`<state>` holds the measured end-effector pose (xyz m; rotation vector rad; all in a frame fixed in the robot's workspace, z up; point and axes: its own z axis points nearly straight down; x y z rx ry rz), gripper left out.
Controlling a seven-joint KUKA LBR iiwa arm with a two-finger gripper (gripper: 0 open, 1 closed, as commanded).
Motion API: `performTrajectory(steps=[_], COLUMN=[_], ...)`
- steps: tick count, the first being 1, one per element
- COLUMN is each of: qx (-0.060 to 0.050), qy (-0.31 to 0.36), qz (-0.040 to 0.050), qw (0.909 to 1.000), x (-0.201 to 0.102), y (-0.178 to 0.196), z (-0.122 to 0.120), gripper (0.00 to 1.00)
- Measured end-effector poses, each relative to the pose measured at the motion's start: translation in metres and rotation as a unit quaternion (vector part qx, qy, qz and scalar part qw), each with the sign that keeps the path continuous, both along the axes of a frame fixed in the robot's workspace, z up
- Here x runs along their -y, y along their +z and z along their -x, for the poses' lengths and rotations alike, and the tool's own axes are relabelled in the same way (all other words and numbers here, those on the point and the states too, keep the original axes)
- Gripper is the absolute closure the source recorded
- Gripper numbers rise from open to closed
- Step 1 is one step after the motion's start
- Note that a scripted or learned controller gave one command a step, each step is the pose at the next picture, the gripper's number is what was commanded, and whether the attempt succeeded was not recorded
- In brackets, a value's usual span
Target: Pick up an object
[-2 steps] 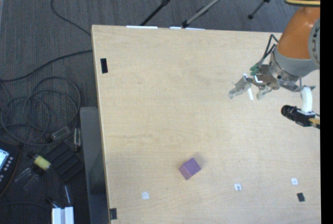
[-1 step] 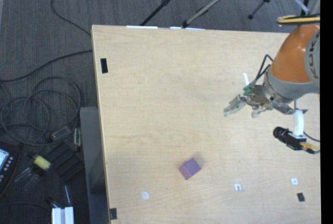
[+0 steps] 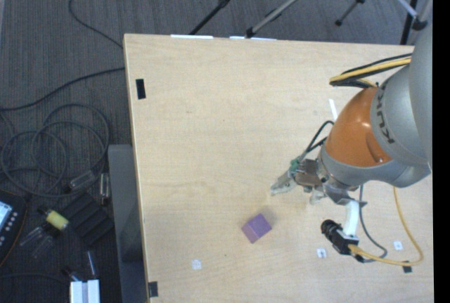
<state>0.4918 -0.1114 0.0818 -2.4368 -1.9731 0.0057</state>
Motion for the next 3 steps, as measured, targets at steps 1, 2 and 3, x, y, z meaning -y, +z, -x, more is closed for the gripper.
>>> performTrajectory(steps=[1, 2, 3], qx=[-0.001, -0.002, -0.003], qy=[-0.001, -0.001, -0.001], qz=[-0.0008, -0.0008, -0.0015], qw=[1.0000, 1.0000, 1.0000], x=[-0.0001, 0.0000, -0.0007], y=[0.0080, 0.0080, 0.0158], z=[0.0006, 0.0006, 0.0012], gripper=[1.00, 0.00, 1.00])
